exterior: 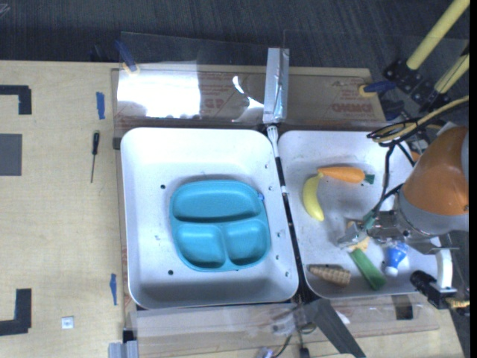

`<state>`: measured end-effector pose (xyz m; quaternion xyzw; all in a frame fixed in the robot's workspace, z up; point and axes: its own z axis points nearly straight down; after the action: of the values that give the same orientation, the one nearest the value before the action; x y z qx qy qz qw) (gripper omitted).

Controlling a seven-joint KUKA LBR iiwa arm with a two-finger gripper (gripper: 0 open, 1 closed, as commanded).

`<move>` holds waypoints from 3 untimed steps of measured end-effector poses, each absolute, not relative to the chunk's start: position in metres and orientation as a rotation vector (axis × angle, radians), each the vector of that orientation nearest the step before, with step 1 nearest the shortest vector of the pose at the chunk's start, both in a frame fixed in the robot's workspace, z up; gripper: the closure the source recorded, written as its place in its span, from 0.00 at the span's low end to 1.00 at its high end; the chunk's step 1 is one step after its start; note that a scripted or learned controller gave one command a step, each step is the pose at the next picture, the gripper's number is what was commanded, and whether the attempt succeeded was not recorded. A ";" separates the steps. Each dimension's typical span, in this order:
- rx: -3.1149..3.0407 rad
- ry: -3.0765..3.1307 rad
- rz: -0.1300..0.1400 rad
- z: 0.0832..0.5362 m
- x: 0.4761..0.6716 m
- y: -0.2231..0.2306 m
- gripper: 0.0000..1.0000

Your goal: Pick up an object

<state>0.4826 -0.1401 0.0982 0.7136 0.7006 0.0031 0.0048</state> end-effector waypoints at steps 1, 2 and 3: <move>2.314 2.123 0.001 0.094 0.481 -0.131 0.00; 2.428 1.978 0.012 0.253 0.488 -0.150 0.00; 2.338 2.114 -0.012 0.137 0.476 -0.142 0.00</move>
<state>0.4760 -0.1415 0.1372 0.7417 0.6707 -0.0039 -0.0053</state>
